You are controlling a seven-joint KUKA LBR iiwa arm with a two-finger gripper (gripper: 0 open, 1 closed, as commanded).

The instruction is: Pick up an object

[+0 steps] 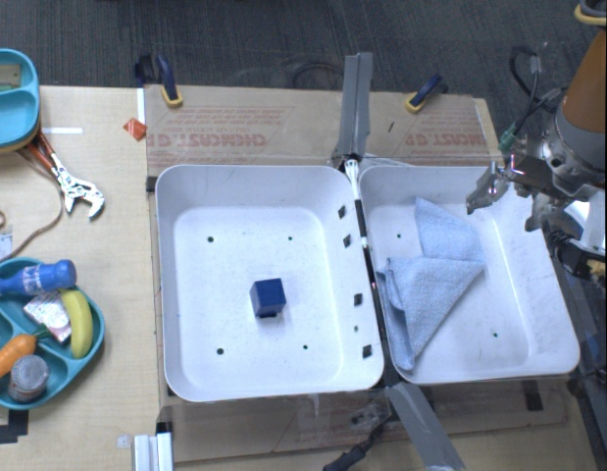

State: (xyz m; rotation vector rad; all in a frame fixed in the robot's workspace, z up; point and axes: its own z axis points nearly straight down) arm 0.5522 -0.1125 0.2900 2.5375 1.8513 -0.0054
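A small dark blue cube [269, 296] rests on the floor of the left bin [185, 263], a little below its middle. A light blue cloth [435, 268] lies crumpled and folded in the right bin [524, 312], against its left half. My gripper [504, 208] hangs over the right bin's upper right corner, up and to the right of the cloth. Its fingers [477, 198] are spread open and hold nothing. The cube is far to its left, across the divider.
A hinged ridge [360, 253] separates the two bins. On the bench to the left are a blue tray [92, 346] of toy food, a wrench [77, 192] and a teal container [14, 96]. Clamps [166, 81] hold the cardboard behind the bins.
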